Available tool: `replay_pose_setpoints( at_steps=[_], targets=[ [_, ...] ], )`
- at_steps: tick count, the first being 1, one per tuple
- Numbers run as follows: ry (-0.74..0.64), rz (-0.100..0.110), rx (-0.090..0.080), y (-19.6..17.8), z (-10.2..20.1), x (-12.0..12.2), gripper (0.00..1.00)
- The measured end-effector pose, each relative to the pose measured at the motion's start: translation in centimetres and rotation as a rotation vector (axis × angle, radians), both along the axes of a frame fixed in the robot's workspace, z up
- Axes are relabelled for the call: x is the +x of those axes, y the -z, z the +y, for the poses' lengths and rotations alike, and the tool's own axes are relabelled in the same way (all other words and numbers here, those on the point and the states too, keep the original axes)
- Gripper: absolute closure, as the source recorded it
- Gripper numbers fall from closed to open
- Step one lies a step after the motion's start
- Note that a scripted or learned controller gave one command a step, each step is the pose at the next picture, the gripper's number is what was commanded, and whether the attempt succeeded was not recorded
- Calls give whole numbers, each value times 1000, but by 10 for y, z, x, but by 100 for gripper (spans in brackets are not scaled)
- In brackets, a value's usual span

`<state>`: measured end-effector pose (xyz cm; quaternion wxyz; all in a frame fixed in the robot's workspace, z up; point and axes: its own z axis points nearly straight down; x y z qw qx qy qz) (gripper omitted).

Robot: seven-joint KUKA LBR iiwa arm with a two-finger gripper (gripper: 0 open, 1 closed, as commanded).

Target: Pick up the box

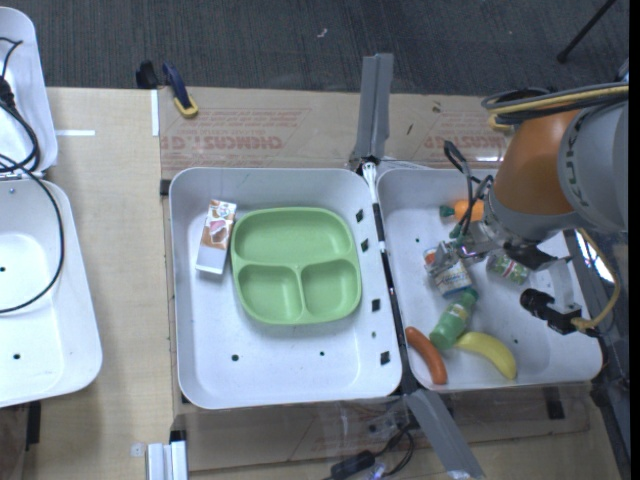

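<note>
The box (215, 236) lies flat in the left bin (190, 348), close to its left wall and touching the green plate (297, 264). The gripper (458, 252) is far away, low in the right bin (570, 363), over a small pile of packets (447, 268). I cannot tell how its grip stands. A green bottle (453, 321), a banana (489, 352) and a carrot (427, 355) lie near that bin's front edge.

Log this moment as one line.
arm: over right bin | box: left bin, beside green tray, untouched | grasp: not yet
</note>
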<state>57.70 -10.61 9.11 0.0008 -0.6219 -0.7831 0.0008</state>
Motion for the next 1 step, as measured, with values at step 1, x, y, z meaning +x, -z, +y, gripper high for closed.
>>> replay_pose_setpoints(
  at_steps=[1],
  targets=[
    [-225, -3, -1, -100, 19, 1, 100]
  ],
)
